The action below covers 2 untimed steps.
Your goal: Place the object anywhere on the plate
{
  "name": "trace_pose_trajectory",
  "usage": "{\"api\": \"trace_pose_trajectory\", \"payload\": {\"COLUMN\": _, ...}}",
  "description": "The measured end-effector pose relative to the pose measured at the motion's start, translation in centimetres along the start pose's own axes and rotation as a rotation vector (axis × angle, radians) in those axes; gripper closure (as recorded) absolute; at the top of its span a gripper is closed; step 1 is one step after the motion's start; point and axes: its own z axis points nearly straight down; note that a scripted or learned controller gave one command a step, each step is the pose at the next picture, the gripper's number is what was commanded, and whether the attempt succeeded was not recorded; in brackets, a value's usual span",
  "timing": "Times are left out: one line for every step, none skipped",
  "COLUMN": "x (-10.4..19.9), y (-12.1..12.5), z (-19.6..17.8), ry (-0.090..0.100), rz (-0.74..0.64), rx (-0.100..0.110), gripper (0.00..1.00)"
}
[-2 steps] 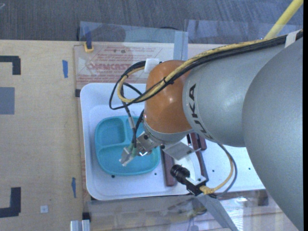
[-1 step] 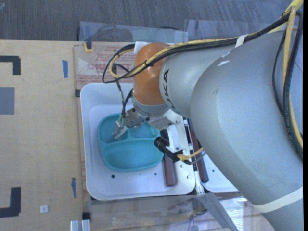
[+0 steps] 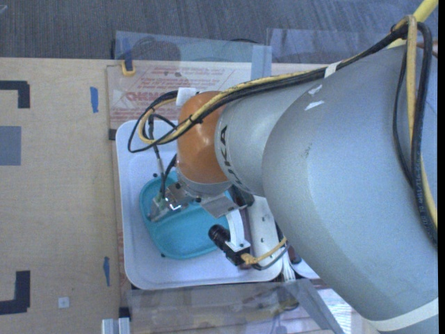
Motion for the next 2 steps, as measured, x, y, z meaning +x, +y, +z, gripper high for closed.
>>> {"api": "trace_pose_trajectory", "payload": {"x": -0.76, "y": 0.27, "z": -1.48, "ry": -0.011, "rz": 0.008, "rx": -0.01, "gripper": 1.0}}
{"api": "trace_pose_trajectory", "payload": {"x": -0.49, "y": 0.14, "z": -1.17, "ry": -0.007, "rz": 0.005, "rx": -0.005, "gripper": 0.0}}
